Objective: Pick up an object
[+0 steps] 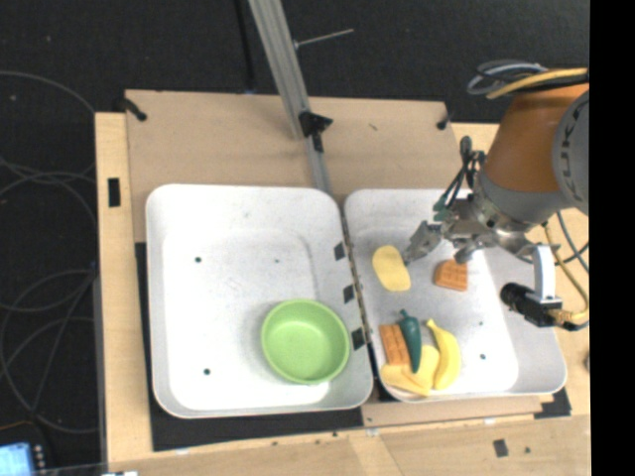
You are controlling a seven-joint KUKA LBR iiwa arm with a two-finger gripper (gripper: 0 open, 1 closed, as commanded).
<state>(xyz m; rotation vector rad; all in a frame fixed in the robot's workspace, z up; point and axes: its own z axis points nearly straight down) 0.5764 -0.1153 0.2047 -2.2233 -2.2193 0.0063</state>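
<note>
Where the bench edge lies nearest the camera, the right bin (536,365) holds a crowded corner: a yellow banana (446,355) curves beside a dark green pepper (411,339), with an orange ridged block (394,343) on the pepper's left and a pale yellow piece (405,380) under them against the bin's front rim. Across the divider, the left bin (198,226) carries a light green bowl (306,340), upright, near its front right corner.

Farther back in the right bin, a pale yellow rounded object (391,268) lies close to the divider, and a small orange waffle-like piece (451,276) sits just to its right, the two apart. Directly above them hangs the gripper (444,246), its fingers spread, one tip reaching toward the yellow object and the other ending just over the orange piece; nothing sits between them. Behind it rises the arm (536,157), orange-banded, coming from the right. At the far side, a grey metal post (283,58) slants up from the bench.
</note>
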